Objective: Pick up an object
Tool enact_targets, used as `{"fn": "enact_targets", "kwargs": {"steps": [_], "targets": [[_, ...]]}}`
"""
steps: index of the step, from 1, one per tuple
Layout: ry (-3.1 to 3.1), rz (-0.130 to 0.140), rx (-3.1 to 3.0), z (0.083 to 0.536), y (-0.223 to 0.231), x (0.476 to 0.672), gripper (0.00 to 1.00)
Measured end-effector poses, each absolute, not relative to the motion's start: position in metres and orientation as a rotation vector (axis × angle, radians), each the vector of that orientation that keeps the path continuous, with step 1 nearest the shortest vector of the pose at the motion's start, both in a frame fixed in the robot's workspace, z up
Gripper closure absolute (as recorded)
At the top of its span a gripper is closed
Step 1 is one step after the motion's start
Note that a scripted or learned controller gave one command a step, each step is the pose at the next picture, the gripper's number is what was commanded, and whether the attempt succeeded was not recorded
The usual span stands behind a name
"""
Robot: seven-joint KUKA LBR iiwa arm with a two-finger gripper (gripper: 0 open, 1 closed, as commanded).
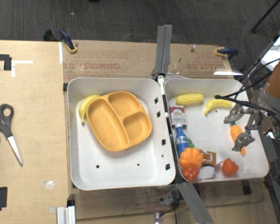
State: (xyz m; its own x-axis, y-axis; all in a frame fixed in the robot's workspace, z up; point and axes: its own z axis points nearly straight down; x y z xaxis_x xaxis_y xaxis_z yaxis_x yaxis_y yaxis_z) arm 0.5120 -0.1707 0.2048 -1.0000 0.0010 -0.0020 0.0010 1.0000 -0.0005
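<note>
Camera view from above a pale wooden surface (28, 125) carrying two shallow white bins side by side, with the right bin (252, 171) as the landmark. At that bin's right side the gripper (240, 129) hangs low over the floor, its metal fingers (243, 138) set on either side of an orange carrot (236, 133); whether they actually pinch it cannot be told at this size. Toward the bin's far wall lie a corn cob (190, 98) and, beside it, a yellow banana (217, 105). Along its left wall sit a small red-and-white box (177, 115), its printing too small to read, and a blue bottle (180, 141). Near its front wall cluster an orange pepper (191, 156), a red fruit (190, 172), a small brown-and-white packet (208, 158) and a red tomato-like piece (229, 167). Left of the landmark, the left bin (84, 171) holds an orange divided plate (119, 120) with a second banana (86, 105) tucked at its edge. Beyond both bins lies cardboard (112, 62) printed in red, upside down, with letters that appear to read "CHEMICAL GU". Far left of the landmark rest scissors (8, 132).
</note>
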Motion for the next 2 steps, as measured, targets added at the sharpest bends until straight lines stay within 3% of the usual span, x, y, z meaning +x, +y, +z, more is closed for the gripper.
{"fn": "enact_targets", "kwargs": {"steps": [1,2], "targets": [[3.139,-0.001,0.057,0.112,-0.222,0.541,0.0],[3.132,-0.002,0.146,0.094,-0.221,0.566,0.0]]}}
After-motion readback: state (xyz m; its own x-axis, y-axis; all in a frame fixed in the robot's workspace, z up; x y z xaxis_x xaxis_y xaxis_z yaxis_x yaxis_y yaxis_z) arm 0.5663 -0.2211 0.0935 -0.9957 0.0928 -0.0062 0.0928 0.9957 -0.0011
